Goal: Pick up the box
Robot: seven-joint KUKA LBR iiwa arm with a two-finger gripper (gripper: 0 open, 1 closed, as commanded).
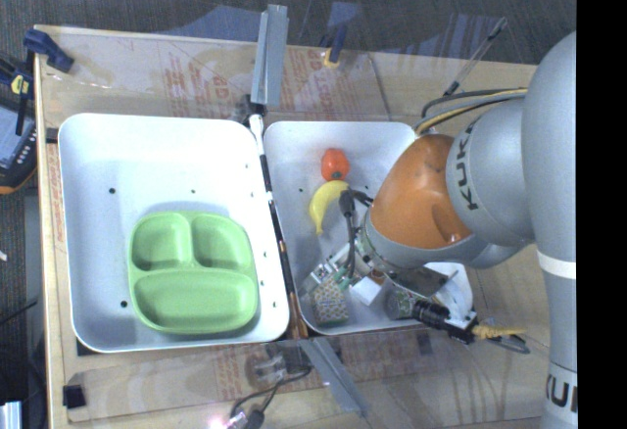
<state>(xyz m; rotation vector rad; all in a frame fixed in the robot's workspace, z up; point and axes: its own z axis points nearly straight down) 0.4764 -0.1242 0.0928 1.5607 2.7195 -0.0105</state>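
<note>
Reaching in from the right over the right-hand bin [294, 138] — grey arm [509, 182] with orange band, bent low above that bin's near half. Beside it, touching along the shared rim, left-hand bin [83, 138], holding a green sectioned plate [193, 272] toward its near side. Below the orange band, gripper [343, 275] lowered close to the bin floor, just above and beside the box; whether spread or closed cannot be told, mechanism tangled with wiring and blurred. Nothing seen gripped. Yellow banana [326, 205] lying mid-bin, just left of the wrist. Box [330, 300] — small, speckled, resting in the near left corner of the right-hand bin. Small red-orange fruit [335, 164] just beyond the banana.
</note>
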